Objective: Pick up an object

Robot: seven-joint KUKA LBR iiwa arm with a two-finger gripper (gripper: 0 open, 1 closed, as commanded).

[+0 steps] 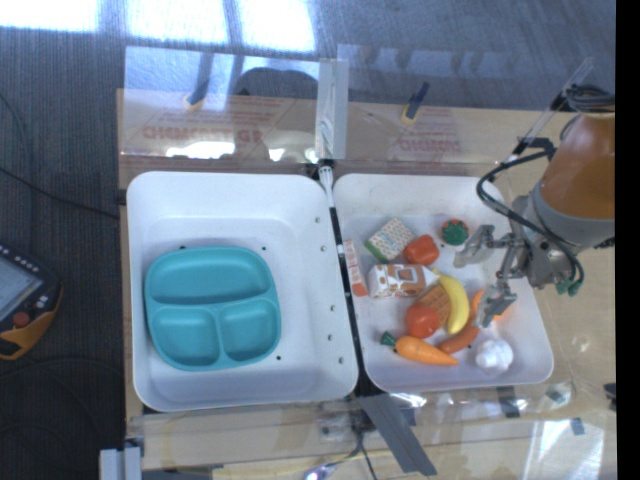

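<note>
The hand (487, 276) hangs over the right side of the right bin (540, 363), reaching in from the right below the grey arm (560, 218) and its orange band (585, 168). Its two metal fingers (497, 303) are spread apart and point leftward and down, one near the top by a small green and red piece (455, 231), the other lower, its tip just above a thin orange piece (500, 308) near the bin's right wall; nothing sits between them, so the hand is released and grasps nothing. Just to the left of the lower finger lies a yellow banana (457, 303), curved and touching a red tomato-like piece (423, 320) and a brown patterned item (436, 296). Below these, an orange carrot (425, 350) with a green top lies along the near side, a reddish sausage-shaped piece (460, 341) beside it, and a white lumpy object (493, 355) in the near right corner. Farther left are a white and orange carton (397, 281), a green checked packet (389, 238), a red pepper-like piece (421, 250), and a narrow red and white box (354, 270) against the bin's left wall. The left bin (200, 193) holds a teal divided tray (211, 305) with three compartments. Both bins rest side by side on the table (590, 368).
</note>
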